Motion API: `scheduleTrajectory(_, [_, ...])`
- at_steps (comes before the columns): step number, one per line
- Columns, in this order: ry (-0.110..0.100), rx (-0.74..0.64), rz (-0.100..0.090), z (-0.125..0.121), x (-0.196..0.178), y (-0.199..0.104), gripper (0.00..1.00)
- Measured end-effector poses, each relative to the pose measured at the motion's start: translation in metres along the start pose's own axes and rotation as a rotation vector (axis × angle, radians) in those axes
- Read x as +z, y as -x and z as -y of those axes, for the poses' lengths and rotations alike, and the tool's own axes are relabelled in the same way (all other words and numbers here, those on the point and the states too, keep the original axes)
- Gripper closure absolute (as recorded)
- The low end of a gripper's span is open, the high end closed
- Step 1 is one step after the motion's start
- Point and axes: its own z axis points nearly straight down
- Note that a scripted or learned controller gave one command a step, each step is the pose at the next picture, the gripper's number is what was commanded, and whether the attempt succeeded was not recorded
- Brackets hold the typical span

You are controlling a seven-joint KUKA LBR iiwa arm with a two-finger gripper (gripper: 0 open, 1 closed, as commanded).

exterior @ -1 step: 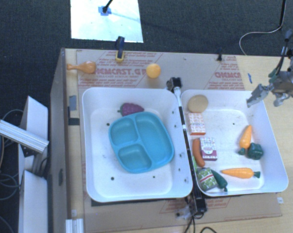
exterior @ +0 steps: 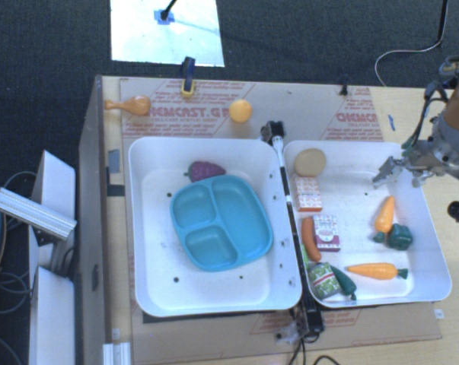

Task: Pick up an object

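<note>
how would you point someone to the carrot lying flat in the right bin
Start at the right bin, the one without the blue tray. Go to its near edge: the carrot lies there flat, sideways, green stalk pointing right. The other orange piece, above it, stands nearly lengthwise and touches a dark green vegetable.

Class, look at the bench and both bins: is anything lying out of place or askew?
Two things lie outside the bins, on the board behind them: an orange ball and a pale drumstick. In the left bin, the blue tray sits skewed to the walls. Nothing looks spilled or broken.
</note>
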Motion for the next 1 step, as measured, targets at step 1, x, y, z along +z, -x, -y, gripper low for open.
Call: scheduleTrajectory(1, [0.002, 0.000, 0.001, 0.0089, 0.1018, -0.0001, 0.00])
